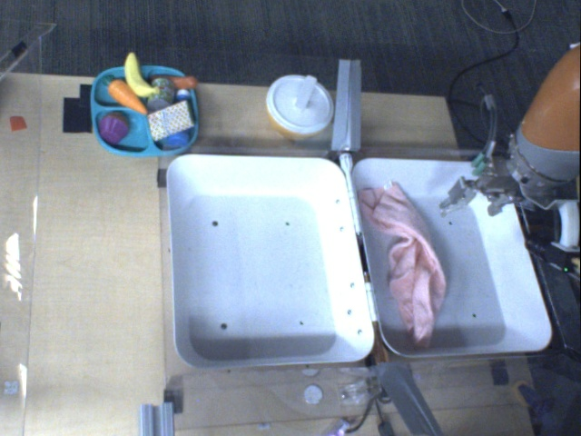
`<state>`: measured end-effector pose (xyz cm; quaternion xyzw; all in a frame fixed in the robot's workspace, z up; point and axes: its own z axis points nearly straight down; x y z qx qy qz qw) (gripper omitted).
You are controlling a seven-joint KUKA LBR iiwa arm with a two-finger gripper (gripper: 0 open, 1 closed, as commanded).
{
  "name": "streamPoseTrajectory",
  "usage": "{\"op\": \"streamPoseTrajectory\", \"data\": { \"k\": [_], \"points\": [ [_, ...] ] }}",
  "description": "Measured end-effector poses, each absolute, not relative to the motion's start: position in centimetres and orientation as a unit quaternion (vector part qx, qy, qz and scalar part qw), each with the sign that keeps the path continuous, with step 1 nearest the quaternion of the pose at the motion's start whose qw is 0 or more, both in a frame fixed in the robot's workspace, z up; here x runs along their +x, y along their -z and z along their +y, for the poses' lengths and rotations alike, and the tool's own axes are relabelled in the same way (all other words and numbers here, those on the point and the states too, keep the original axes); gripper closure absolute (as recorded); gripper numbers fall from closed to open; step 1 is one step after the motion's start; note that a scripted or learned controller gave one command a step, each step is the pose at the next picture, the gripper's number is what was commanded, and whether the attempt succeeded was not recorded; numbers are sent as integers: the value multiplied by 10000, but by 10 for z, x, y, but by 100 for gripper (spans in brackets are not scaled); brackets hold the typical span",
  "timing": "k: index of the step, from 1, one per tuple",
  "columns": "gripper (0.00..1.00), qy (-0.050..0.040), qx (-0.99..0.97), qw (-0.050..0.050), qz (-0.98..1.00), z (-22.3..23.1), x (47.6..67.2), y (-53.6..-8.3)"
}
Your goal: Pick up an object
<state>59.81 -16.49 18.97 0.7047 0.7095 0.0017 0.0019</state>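
Item: crumpled pink cloth [408, 266], lying lengthwise in the right-hand shallow white bin [508, 330], near the divider side, bunched thicker toward its lower end.

Hand [467, 192]: hovering over the bin's upper right area, apart from the cloth, gripping nothing; how far it is open I cannot tell.

Risks, as I judge them: limp fabric may slip through a shallow pinch; a grab at a thin edge could lift one fold, then drop it; too deep a descent could strike the bin floor.

Adjacent: left-hand white bin [263, 334]; round white lidded cup [300, 104] and blue tray of toy food [102, 143] on the wooden table [82, 289].
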Motion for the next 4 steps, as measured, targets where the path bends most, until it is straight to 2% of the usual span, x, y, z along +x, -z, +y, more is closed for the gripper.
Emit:
{"op": "streamPoseTrajectory", "data": {
  "k": [1,2,3,4],
  "points": [
    [0,-24,7896,10,6136,-120,594,-171],
    [0,-63,8821,28,4711,-81,578,-90],
    [0,-28,8771,17,4803,-95,531,-168],
    [0,-24,8548,23,5190,-161,572,-183]
  ]
}}
